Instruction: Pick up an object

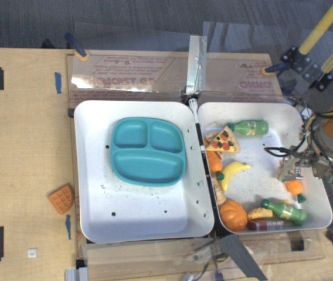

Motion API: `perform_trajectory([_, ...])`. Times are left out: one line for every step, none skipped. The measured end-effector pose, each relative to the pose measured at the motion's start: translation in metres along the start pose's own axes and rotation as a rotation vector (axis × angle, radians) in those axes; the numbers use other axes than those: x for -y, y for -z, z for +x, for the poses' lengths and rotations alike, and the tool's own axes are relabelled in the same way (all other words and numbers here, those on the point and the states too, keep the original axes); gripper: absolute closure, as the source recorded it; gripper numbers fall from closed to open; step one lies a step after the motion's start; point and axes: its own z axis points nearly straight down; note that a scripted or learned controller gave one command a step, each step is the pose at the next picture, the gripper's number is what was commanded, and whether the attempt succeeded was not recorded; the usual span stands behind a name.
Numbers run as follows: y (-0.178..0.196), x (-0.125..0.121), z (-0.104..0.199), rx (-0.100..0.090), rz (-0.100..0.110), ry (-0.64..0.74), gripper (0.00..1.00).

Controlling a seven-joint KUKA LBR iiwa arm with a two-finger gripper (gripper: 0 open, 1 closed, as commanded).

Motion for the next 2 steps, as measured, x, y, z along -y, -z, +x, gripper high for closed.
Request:
perform_trajectory([-0.0150,-0.0354,-0.0562,-0.013,-0.004,0.024,1.00])
perform_trajectory([-0.0160,-0.0347,-0.0552,-0.016,-0.004,0.022,0.00])
